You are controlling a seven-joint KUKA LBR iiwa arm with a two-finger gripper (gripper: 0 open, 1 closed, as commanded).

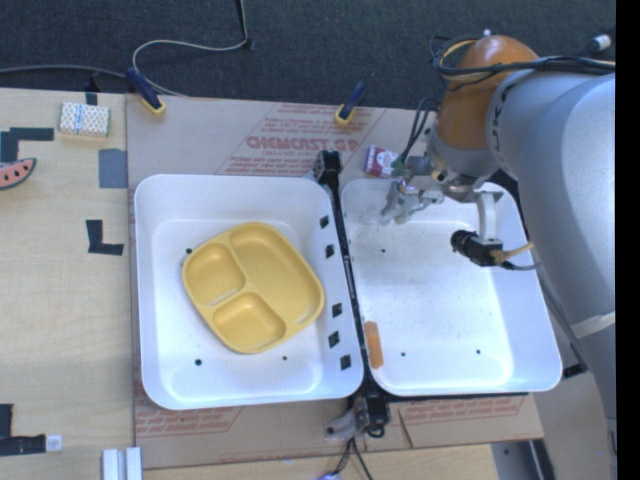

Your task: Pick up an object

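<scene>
Orange, small stick-like piece (373,344) lies lengthwise well below-left of my jaws (403,206), whose spread I cannot tell.

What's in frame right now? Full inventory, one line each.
divided plate: 1, yellow, three compartments, flat in the left bin
small orange piece: 1, orange, left edge of the right bin
bins: 2, white, side by side on cardboard
clamps: 2, blue and yellow, back edge of the cardboard
small packet: 1, red and white, behind the right bin
sponge-like block: 1, pale yellow, bench far left
cable: 1, grey, on the dark floor behind
arm: 1, grey with orange band, over the right bin
gripper: 1, metal, above the right bin's back-left corner, holding nothing visible
</scene>
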